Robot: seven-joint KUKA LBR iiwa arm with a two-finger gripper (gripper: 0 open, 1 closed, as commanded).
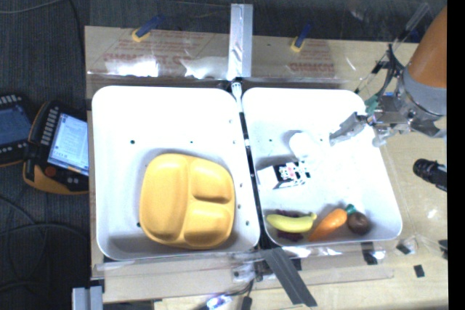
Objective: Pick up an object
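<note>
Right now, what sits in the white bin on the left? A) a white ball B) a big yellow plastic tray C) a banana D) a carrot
B: the big yellow plastic tray lies alone in the left white bin, while the banana and carrot are in the other bin.

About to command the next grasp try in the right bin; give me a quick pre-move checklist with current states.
1. Gripper is over the right bin: ok.
2. Something already held: cannot tell.
3. Targets available: banana, carrot, white object, small patterned box: ok.
4. Banana and carrot free of each other: not ok, they touch along the near wall.
5. White object stands apart from other items: ok.
6. Yellow tray sits in the left bin, outside the arm's path: ok.
</note>
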